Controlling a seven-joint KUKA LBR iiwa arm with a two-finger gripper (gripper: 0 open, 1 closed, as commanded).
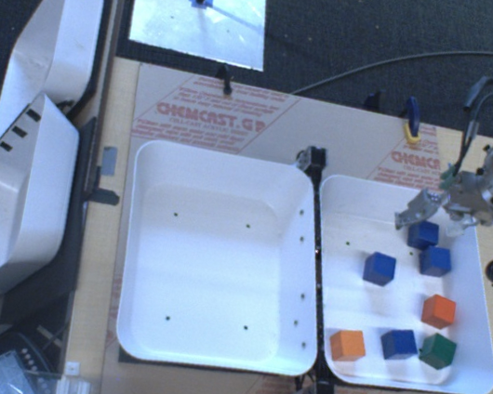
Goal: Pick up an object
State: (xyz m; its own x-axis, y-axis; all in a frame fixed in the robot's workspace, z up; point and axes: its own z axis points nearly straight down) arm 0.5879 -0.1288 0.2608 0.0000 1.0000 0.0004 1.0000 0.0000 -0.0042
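Note:
Several small cubes lie in the right bin (357, 211). Blue cubes sit at the upper right (423, 235) and just below it (436, 262). A third blue cube (379, 268) is in the middle. Near the front lie another blue cube (399, 343), a green cube (437, 351) and an orange cube (347, 344). A second orange cube (439, 310) rests near the right wall. My gripper (434, 213) hangs over the bin's far right corner, directly above the uppermost blue cube. Its contact with that cube is unclear.
The left bin (231, 179) stands beside the right one, their walls meeting at a central divider (313, 250). A black clamp (314, 159) sits at the divider's far end. Cables run behind the bench. A tilted white tray (27, 153) stands at the left.

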